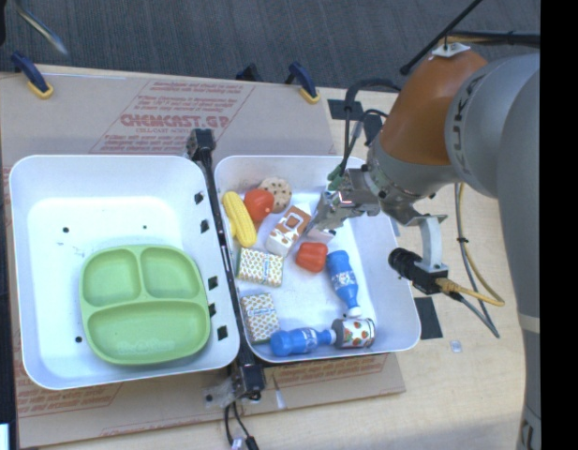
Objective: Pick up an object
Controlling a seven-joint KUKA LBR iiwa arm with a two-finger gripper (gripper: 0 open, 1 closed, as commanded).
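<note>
Your gripper (328, 212) hangs near the right bin's (393, 279) far edge; I cannot tell its state. Crowded toys there, like the carton (287, 232), could cause a missed grab.

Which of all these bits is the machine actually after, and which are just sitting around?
Job in hand:
grey two-finger gripper
toys in the right white bin: yellow corn cob, red block, blue bottle

Lying about:
green divided plate
left white bin
cardboard sheet
</note>
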